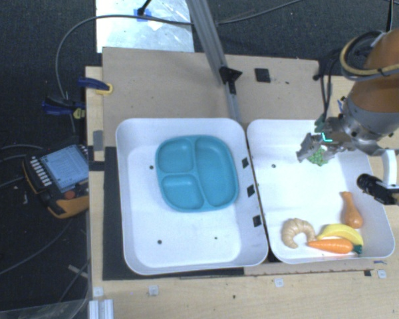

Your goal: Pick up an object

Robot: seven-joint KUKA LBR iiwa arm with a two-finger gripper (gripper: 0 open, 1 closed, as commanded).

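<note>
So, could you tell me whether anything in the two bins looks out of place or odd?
Nothing looks spilled or damaged. The blue plate lies flat in the left bin. The croissant, banana, carrot and orange piece are bunched in the right bin's near corner.
</note>
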